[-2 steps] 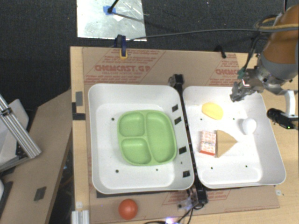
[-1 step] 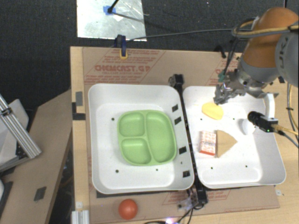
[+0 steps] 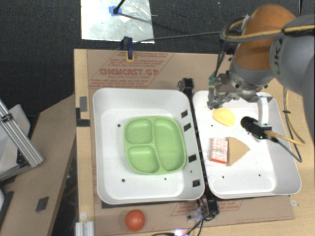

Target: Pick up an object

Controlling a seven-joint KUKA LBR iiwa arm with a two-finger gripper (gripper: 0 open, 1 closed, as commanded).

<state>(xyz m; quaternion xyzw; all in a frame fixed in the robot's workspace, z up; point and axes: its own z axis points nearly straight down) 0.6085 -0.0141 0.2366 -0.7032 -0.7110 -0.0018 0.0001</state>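
The table (image 3: 162,65) is brown board against a dark backdrop. Two white bins: left bin (image 3: 106,132), right bin (image 3: 280,178). Tool (image 3: 215,101) at the right bin's far-left corner; jaw state cannot be determined.

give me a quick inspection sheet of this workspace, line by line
surface: two shallow white bins, left bin and right bin, on a brown cardboard sheet.
job's things: pale yellow rounded lump, red-and-white small packet, tan wedge-shaped piece, all in the right bin.
clutter: green three-compartment plastic tray in the left bin; orange-red ball on the bench in front.
grippers: gripper low over the right bin's far-left corner, beside the yellow lump; jaws' state unclear.
cables: yellow cable by the arm.
surroundings: foil-like square sheet on dark backdrop.
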